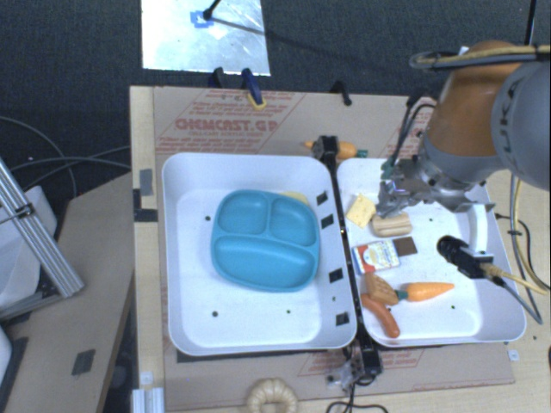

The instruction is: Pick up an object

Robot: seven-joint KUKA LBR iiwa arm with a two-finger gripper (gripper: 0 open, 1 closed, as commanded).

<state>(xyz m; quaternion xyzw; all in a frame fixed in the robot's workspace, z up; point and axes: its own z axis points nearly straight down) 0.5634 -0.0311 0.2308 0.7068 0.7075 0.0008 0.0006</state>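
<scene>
Claw point(394, 198) low in right bin point(495, 304), just above bun point(391, 225), beside cheese point(361, 210); grip unclear. Carrot point(428, 291) lay nearer the front.

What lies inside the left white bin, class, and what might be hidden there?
The left bin holds a blue divided plate. A pale yellow thing peeks from behind its far edge; most of it is covered. Whatever lies under the plate cannot be seen.
</scene>
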